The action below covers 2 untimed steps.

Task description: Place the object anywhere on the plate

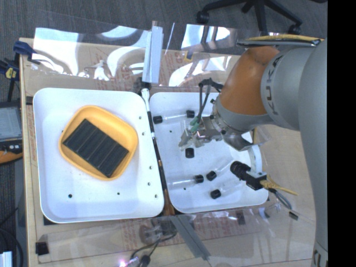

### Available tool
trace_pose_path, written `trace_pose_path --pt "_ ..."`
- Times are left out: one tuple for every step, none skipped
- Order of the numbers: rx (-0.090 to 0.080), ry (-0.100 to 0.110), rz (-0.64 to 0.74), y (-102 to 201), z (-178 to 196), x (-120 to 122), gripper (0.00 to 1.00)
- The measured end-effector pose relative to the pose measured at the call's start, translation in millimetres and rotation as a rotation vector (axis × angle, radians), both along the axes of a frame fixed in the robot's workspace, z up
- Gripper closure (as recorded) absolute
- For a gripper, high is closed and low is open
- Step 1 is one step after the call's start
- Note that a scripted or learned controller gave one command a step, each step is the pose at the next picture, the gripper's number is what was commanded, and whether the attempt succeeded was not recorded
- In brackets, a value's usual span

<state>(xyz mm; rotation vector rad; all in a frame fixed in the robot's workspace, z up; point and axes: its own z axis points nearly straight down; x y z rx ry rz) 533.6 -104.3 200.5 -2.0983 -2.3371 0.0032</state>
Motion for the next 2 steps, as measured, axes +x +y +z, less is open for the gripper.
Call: trace_pose_path --pt "0.002 0.002 0.064 83.4 -10.0 55.3 1.00" --pt "0.002 0.002 0.063 83.2 -9.8 55.4 0.00"
